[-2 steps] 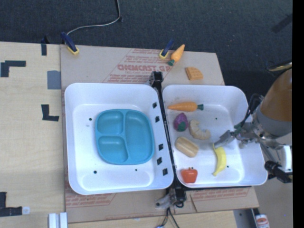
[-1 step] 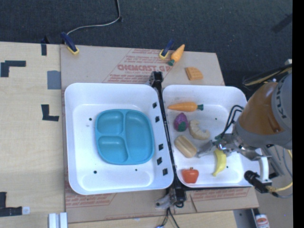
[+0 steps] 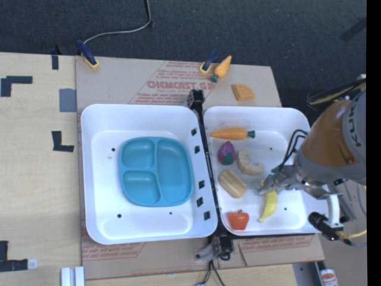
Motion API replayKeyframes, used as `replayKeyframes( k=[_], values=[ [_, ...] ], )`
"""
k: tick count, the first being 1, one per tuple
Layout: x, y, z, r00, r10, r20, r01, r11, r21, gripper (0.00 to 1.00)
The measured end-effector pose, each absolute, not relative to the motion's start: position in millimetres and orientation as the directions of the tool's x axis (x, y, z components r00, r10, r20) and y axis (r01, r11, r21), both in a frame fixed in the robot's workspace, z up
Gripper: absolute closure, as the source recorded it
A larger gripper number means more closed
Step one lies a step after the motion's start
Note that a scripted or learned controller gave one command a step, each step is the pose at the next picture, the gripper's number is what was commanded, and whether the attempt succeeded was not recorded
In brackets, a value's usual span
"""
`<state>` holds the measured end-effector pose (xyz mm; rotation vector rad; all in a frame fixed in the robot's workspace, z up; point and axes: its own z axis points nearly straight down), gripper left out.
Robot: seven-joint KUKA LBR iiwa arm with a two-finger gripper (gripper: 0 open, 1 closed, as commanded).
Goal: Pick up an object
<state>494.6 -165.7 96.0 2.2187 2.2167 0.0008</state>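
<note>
**Here, the pincer sits at the banana's top end**

Here the banana (image 3: 269, 205) lies in the right bin (image 3: 297, 121), near its front edge and toward the right wall. Its long axis runs nearly front to back, tilted slightly: the upper end points toward the bin's back-right, the lower end toward the front-left. The pincer (image 3: 275, 182) is at that upper end; whether it is clenched or released on the fruit I cannot tell.

The right bin carries one banana, one carrot (image 3: 231, 134) lying crosswise near the back edge with its green tip to the right, one purple piece (image 3: 225, 153), one pale bun-like piece (image 3: 249, 163), one tan bread roll (image 3: 232, 183) and one red tomato (image 3: 238, 220) at the front-left corner. The left bin (image 3: 95, 159) holds one blue divided plate (image 3: 156, 171).

Both bins rest on a brown cardboard sheet (image 3: 131, 82) over a pale wood tabletop (image 3: 33, 177). On the cardboard, behind the bins, lie a second small carrot (image 3: 222, 67) and an orange wedge (image 3: 243, 92). Dark carpet (image 3: 238, 16) lies beyond.
</note>
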Motion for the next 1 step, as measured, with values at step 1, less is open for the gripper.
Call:
replayKeyframes(
  k=[1],
  values=[
    [547.5,-131.8,193.3,-0.002,1.000,0.000,1.000,0.002,0.000,1.00]
  ],
)
